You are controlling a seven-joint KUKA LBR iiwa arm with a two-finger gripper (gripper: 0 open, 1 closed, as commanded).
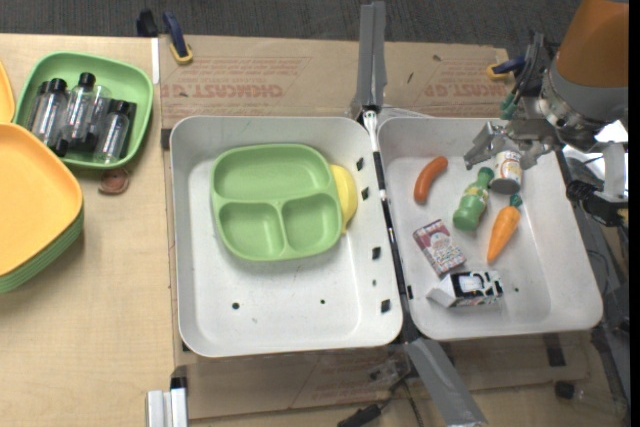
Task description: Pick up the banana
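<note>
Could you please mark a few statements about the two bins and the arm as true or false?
1. The banana lies in the left bin, partly hidden by the green tray. True.
2. The carrot is in the left bin. False: it lies in the right bin.
3. The gripper is above the right bin. True.
4. The gripper holds the banana. False: the banana sits in the other bin, away from it.

Cardboard sheet behind bins: red print, upside down, roughly "CHEMCAST GP"; repeated at right
</note>
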